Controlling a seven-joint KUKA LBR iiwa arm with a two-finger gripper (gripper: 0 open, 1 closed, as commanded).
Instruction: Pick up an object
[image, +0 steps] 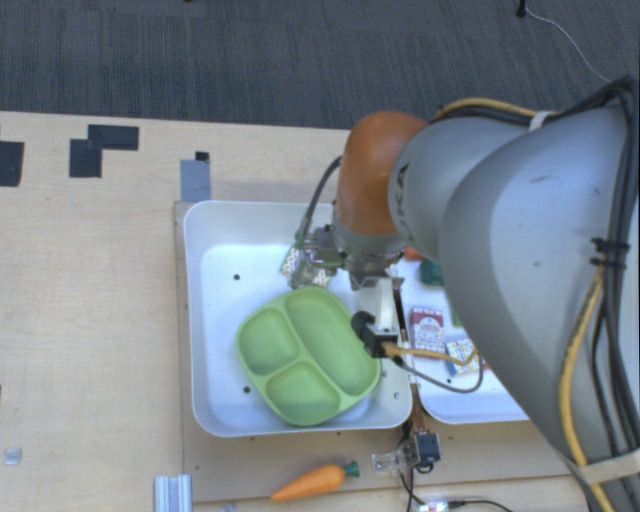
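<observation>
- The grey arm (520, 230) reached in from the right of the frame, its orange band (375, 170) above the far rim of the left bin (215, 330).
- The hand (318, 258) hung low over the upper middle of that bin. The wrist hid its grip, so I could not tell whether it was open or closed, or whether it had hold of anything.
- A green divided plate (305, 360) lay tilted in the lower half of the left bin, its upper edge just below the hand and its lower right edge against the bin wall.
- A small crinkled silvery item (292, 264) sat just left of the hand, above the plate's upper edge.
- In the right bin (470, 405), a red-and-white packet (427, 325) lay beside the arm, a small green piece (432, 270) above it and a pale packet (461, 350) to its lower right.
- A carrot (315, 482) lay on the bench (90, 320) below the left bin, at the bottom of the frame.
</observation>
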